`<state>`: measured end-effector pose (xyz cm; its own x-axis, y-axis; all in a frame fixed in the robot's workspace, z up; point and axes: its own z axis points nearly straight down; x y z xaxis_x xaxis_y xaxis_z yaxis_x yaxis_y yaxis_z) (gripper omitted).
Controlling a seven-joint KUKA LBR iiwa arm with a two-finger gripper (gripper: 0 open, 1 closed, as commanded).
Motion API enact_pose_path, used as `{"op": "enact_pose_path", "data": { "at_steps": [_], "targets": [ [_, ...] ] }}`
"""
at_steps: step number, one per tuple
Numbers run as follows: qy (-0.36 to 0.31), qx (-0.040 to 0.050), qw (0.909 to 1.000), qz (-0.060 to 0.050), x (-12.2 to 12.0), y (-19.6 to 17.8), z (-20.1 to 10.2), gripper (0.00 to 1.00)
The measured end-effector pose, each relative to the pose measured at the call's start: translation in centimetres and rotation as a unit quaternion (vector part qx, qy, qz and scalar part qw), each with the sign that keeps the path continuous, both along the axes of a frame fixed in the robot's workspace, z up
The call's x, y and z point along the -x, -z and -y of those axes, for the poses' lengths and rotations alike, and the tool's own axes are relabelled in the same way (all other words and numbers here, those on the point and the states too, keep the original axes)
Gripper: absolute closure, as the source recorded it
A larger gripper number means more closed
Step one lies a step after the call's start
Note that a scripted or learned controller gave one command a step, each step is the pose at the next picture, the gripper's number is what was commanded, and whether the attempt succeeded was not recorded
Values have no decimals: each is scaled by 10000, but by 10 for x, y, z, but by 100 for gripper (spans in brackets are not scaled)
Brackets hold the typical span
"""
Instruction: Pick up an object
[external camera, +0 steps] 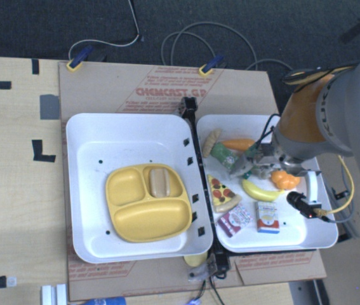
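The right bin [322, 237] holds several small objects: a green item [222, 152], an orange carrot-like piece [238, 144], a yellow banana [260, 191], an orange fruit [285, 180], a pizza slice [221, 194], a red-and-white packet [235, 220] and a small carton [268, 218]. My gripper [254, 164] hangs low over the bin's middle, just above the banana and right of the green item. The grey and orange wrist covers most of it.
The left bin [87, 145] holds a yellow divided tray [148, 203] with a tan bread-like piece [160, 182] in one compartment. A black divider clip [188, 108] sits between the bins. Cables lie behind the bench and at the arm's right.
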<state>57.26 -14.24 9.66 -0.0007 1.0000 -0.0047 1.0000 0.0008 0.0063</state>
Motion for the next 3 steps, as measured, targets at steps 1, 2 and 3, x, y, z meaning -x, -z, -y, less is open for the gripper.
{"op": "enact_pose_path", "data": {
  "at_steps": [1,2,3],
  "targets": [
    [-22,-18,10000,-30,-60,12,-45,0],
    [37,-68,9997,-252,-89,13,-38,0],
    [41,-29,9997,-251,-88,5,-35,100]
  ]
}}
